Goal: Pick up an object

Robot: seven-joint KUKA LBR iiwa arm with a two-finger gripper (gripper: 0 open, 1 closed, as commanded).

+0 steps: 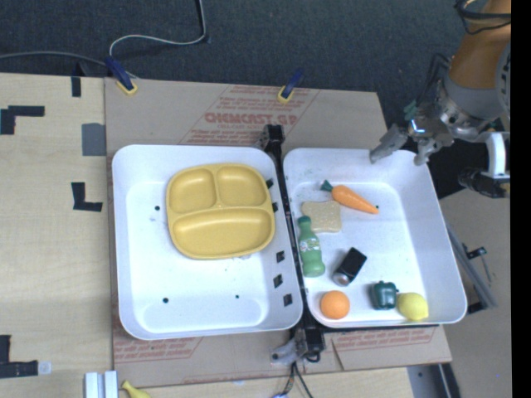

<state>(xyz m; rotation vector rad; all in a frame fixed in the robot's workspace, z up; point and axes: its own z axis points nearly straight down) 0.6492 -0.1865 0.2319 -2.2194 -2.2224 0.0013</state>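
Two white bins (133, 222) on cardboard (241, 114).

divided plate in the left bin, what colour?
Yellow. The divided plate lies in the left bin, plain in the camera view.

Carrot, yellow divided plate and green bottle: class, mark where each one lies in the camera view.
carrot (355, 199), camera view, middle of its orange body.
yellow divided plate (221, 227), camera view, floor of its large lower compartment.
green bottle (311, 249), camera view, middle of its body.
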